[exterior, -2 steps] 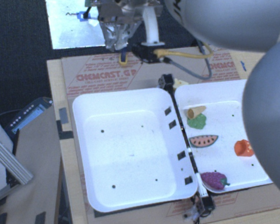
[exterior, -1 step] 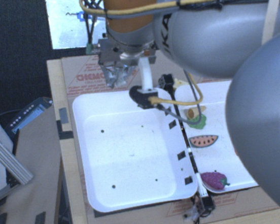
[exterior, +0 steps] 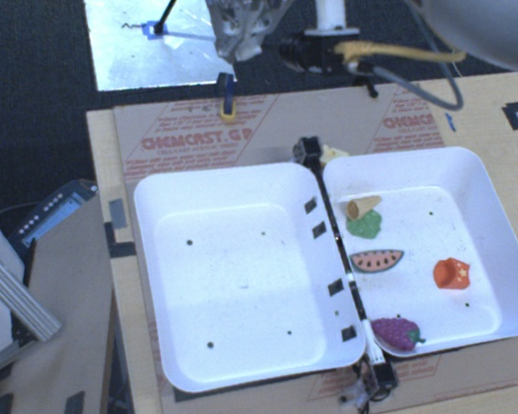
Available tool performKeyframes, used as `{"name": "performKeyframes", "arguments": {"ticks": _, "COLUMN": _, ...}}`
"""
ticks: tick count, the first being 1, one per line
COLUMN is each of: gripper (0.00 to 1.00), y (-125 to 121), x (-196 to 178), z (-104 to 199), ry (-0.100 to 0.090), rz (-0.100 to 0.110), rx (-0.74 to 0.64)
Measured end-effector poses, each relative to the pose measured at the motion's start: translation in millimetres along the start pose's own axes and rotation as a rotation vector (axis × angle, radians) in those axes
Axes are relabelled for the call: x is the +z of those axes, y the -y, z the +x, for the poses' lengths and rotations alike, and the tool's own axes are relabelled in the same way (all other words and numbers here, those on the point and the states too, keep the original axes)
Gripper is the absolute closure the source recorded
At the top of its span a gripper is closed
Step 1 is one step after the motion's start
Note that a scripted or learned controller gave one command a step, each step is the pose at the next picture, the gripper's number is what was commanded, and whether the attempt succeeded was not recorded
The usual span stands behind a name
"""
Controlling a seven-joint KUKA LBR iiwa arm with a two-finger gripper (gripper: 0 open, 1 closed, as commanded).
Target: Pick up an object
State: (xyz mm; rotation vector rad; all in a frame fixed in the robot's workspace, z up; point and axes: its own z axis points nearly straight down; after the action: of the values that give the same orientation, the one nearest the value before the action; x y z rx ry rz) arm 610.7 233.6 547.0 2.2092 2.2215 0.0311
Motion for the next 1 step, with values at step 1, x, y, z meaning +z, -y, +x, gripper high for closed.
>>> {"name": "performKeyframes", "arguments": {"ticks": 1, "gripper": 1.00, "y": 57.1, "x": 150.9, "z": -0.5, "ry": 0.013, "rz": 0.036, "rx": 0.001}}
